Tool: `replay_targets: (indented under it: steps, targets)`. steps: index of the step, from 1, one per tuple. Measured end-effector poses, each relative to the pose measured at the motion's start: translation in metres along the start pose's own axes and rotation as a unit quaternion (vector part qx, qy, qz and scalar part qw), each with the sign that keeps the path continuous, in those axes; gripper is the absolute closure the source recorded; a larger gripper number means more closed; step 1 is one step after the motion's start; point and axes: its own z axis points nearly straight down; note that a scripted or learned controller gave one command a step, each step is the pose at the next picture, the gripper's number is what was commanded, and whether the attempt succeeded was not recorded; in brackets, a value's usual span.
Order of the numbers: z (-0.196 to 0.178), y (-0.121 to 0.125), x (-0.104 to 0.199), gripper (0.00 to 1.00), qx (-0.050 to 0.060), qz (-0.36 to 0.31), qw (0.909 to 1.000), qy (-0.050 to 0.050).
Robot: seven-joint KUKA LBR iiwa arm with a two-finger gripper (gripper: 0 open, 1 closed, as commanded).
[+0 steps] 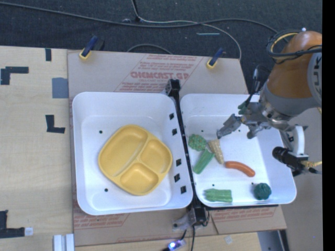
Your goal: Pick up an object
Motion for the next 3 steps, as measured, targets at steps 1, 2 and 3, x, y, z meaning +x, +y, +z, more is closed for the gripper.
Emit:
replay_targets:
  steps: [1, 2, 3]
  targets:
    - [-0.007, 0.003, 0.0, 0.0, -0.006, -0.002, 1.0, -0.001]
    - [0.038, 0.001, -0.005, 0.0, -0.005, -0.001, 1.0, -0.001]
    - [0.095, 0.01, 0.001, 0.0, -0.004, -0.002, 1.0, -0.001]
